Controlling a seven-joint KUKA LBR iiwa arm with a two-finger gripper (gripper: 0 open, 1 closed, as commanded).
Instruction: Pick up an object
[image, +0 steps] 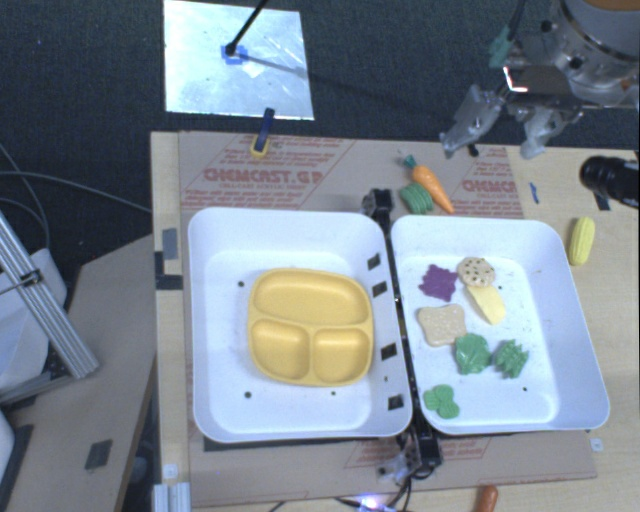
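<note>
My gripper (499, 134) hangs above the bench behind the right bin (575, 330), its two fingers spread apart with nothing between them. In that bin lie several toy foods: a purple piece (437, 282), a cookie (476, 270), a yellow cheese wedge (488, 304), a slice of toast (442, 324), and green vegetables (471, 353) (511, 357) (440, 401). The gripper is well clear of all of them, up and to the right.
The left bin (215, 300) holds a yellow divided plate (308, 325). A toy carrot (432, 186) with a green piece (415, 199) lies on the board behind the right bin. A toy corn cob (581, 241) rests off that bin's right rim.
</note>
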